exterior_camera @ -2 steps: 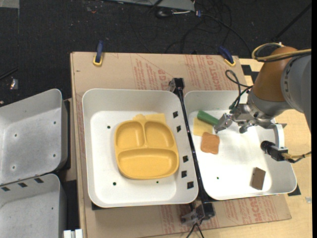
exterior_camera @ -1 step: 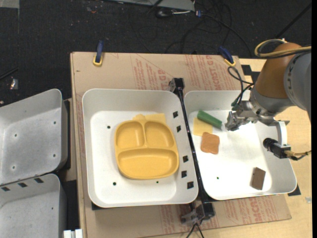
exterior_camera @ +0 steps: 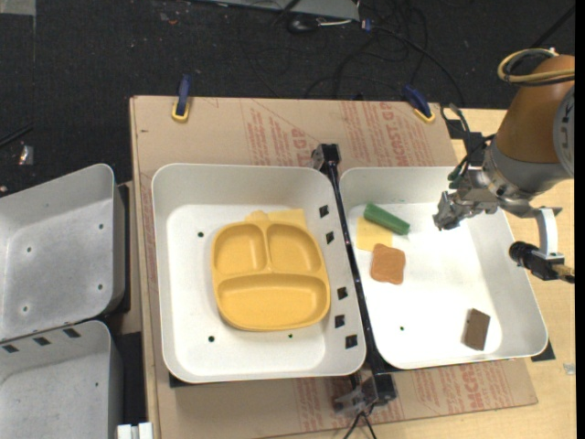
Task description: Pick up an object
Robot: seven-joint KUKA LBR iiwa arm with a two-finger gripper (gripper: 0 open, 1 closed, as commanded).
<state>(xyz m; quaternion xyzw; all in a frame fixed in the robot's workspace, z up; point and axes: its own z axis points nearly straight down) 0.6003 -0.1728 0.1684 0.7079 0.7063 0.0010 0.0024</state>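
Gripper hovers over right bin, far edge; nothing seen between fingers, spread not discernible. Candidates: green block and tan slab near left wall, brown block toward near-right corner. Yellow divided tray fills left bin.

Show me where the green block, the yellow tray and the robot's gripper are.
green block (exterior_camera: 387, 219): camera view, middle of its top face.
yellow tray (exterior_camera: 271, 276): camera view, central divider ridge.
gripper (exterior_camera: 447, 218): camera view, between its fingertips.
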